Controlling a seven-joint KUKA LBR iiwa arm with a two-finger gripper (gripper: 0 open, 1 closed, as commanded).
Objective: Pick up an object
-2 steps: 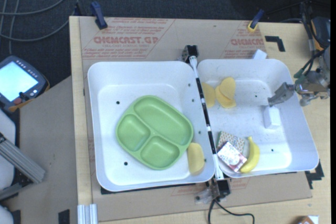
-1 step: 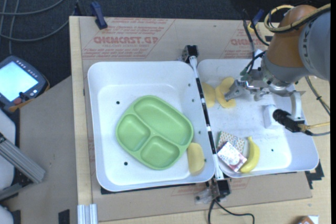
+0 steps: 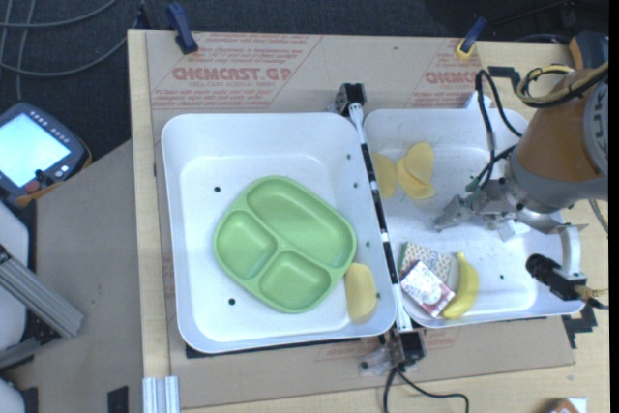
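Note:
My gripper (image 3: 456,212) hangs over the middle of the right bin (image 3: 503,126), reaching in from the right under the grey and orange arm (image 3: 566,145). Just left of and behind it lie two pale yellow chip-like pieces (image 3: 418,169) and a third one (image 3: 385,175) against the bin's left wall. A banana (image 3: 465,286) and a small red-and-white packet (image 3: 425,281) lie in the near left corner of that bin, in front of the gripper. Nothing shows between the gripper and these objects.
The left bin (image 3: 193,150) holds a green divided plate (image 3: 283,244) and a yellow oblong object (image 3: 360,290) at its near right corner. A black divider (image 3: 372,193) runs between the bins. Cables (image 3: 498,106) loop near the arm.

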